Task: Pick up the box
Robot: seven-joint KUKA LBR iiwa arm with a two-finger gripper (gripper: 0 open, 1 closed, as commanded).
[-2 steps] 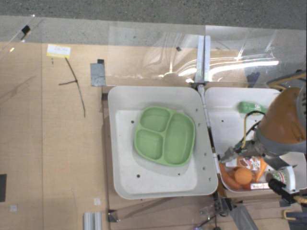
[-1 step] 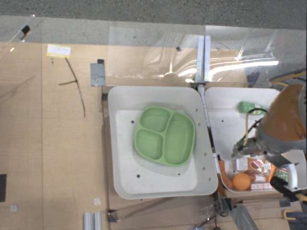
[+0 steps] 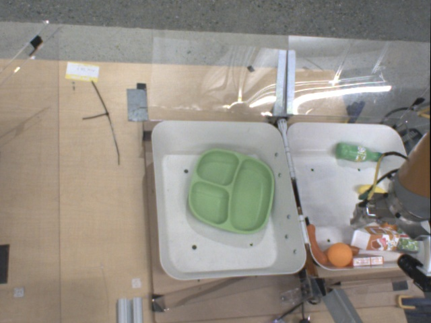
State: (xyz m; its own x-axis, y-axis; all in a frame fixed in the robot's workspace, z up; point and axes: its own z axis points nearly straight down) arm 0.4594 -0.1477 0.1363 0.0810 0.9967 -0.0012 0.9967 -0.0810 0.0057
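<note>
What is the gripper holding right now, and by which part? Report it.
It cannot be told. The gripper hangs over the right bin, just above the box, but the view does not show anything between its fingers.

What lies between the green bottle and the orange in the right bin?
In the camera view, mostly bare white bin floor separates the green bottle from the orange. The gripper and a yellow item sit just to the right of that stretch.

We saw the arm (image 3: 414, 187) cut off by the right edge, its body hiding much of the right bin (image 3: 316, 180). The gripper (image 3: 367, 212) was too small to judge. The box (image 3: 384, 241) lay partly under the arm, its print unreadable to us.
</note>
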